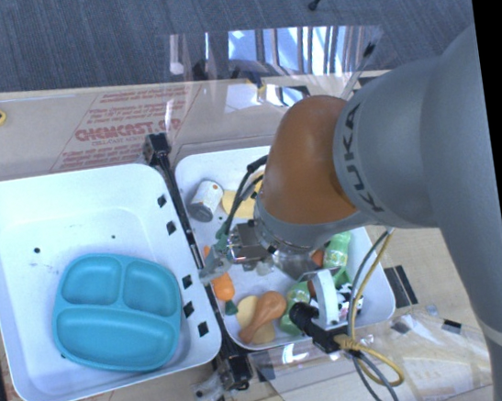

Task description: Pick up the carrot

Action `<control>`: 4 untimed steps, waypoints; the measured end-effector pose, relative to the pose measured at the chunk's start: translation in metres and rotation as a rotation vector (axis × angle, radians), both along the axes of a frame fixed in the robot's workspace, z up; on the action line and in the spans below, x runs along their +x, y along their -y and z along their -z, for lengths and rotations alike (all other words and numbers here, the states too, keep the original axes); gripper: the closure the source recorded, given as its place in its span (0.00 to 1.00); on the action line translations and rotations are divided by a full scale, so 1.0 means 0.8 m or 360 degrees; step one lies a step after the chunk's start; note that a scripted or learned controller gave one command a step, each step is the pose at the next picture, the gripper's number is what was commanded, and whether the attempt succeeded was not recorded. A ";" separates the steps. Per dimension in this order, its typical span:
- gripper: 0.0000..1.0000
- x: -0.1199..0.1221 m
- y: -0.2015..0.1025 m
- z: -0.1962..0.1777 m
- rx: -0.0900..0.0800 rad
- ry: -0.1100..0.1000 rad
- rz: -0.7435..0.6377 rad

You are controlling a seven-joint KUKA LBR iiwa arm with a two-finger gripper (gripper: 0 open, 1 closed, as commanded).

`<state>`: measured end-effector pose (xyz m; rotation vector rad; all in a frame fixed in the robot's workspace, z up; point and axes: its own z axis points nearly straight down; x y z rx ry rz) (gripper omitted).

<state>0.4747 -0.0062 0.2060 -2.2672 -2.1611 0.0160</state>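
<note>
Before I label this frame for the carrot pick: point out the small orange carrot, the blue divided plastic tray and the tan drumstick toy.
small orange carrot (223, 288), camera view, its rounded top.
blue divided plastic tray (84, 343), camera view, its front rim.
tan drumstick toy (265, 310), camera view, its thick end.

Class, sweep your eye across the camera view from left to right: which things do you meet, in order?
Left bin → blue divided tray → black clips between the bins → carrot → brown drumstick-shaped toy → green bottle. The arm overhangs the right bin, so it is left out.
</note>
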 end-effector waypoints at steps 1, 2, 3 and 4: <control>0.00 0.029 0.061 0.019 -0.0006 0.0011 0.0079; 0.00 0.001 0.021 0.020 0.0001 0.0003 0.0003; 0.00 0.055 0.076 0.019 -0.0006 0.0009 0.0252; 0.00 0.021 0.111 0.097 -0.0001 0.0001 0.0542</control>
